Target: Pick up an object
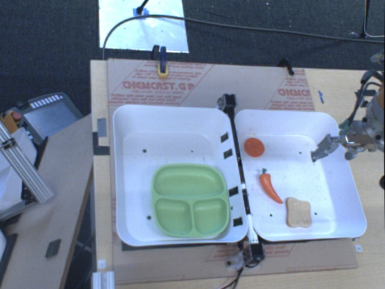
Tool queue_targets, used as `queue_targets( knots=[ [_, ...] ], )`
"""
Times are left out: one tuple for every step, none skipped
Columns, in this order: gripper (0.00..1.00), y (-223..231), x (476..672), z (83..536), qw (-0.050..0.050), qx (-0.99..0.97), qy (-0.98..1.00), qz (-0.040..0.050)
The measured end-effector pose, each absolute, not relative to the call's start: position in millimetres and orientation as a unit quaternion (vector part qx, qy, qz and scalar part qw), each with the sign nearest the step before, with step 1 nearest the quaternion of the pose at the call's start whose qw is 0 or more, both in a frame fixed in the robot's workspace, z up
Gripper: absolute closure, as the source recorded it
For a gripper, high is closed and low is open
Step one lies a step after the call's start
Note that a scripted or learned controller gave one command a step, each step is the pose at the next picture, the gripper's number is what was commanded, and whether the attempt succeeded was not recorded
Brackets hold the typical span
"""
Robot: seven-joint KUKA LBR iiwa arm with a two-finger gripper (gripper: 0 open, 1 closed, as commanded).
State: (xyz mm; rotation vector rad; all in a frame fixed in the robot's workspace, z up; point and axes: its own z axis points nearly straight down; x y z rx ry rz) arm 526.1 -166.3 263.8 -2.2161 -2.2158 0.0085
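One end effector (332, 147) at right bin (337, 221) rim, arm cut off; finger state indiscernible.

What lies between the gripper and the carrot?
Nothing: in the camera view, bare white bin floor runs from the gripper to the carrot.

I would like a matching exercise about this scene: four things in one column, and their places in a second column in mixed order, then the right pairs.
Things:
1. green divided plate
2. orange round piece
3. toy carrot
4. slice of bread

Places:
A. right bin, near front corner
B. left bin, front part
C. right bin, back left part
D. right bin, between the round piece and the bread

Pairs: 1-B, 2-C, 3-D, 4-A
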Motion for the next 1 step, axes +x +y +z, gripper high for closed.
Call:
queue_targets(
  knots=[
    [0.0,-165.7,528.2,269.7,-0.001,-0.706,-0.708,-0.0003]
  ],
)
